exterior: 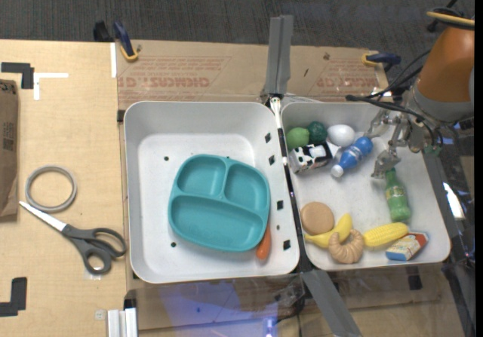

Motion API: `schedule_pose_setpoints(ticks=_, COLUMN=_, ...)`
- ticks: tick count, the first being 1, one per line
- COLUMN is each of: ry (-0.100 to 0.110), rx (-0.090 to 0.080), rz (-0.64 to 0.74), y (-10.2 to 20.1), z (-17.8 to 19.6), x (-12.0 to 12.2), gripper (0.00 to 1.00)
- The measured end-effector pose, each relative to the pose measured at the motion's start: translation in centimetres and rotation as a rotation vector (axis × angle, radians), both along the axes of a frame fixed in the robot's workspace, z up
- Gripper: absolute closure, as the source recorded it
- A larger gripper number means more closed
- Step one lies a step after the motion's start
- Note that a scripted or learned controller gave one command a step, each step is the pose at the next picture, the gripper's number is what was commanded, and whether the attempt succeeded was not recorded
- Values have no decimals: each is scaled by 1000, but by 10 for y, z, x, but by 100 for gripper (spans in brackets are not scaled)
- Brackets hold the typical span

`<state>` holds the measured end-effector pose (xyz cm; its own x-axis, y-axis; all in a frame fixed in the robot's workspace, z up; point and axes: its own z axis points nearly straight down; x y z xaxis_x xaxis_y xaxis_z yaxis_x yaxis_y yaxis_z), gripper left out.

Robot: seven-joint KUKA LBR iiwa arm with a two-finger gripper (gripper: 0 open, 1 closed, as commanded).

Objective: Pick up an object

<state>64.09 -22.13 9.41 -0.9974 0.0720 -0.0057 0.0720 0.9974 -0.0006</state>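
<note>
The right bin (438, 211) holds a group of small toy items. Along its far wall, from left to right: a green ball (298, 136), a darker green ball (317, 131) and a white egg (341, 133), set close together. Just nearer lies a black-and-white cow figure (310, 156). A blue-and-white bottle (352, 156) lies tilted beside it. A green bottle (396, 200) lies lengthwise toward the right wall. At the near side: a tan round bun (318, 217), a yellow banana (333, 234), a beige croissant (348, 248), a yellow corn cob (386, 235) and a small box (407, 246). An orange carrot (263, 246) lies in the left bin (143, 177), at a teal divided plate (219, 203).
</note>
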Motion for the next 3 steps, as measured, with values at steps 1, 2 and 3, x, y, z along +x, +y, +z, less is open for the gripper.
schedule_pose_setpoints(ticks=1, ry=1, rx=1, rz=-169, y=0, z=-1, x=-29, gripper=0)
schedule_pose_setpoints(ticks=2, ry=2, rx=1, rz=-224, y=1, z=-1, x=-52, gripper=0)
schedule_pose_setpoints(ticks=3, ry=4, rx=2, rz=-331, y=1, z=-2, x=-78, gripper=0)
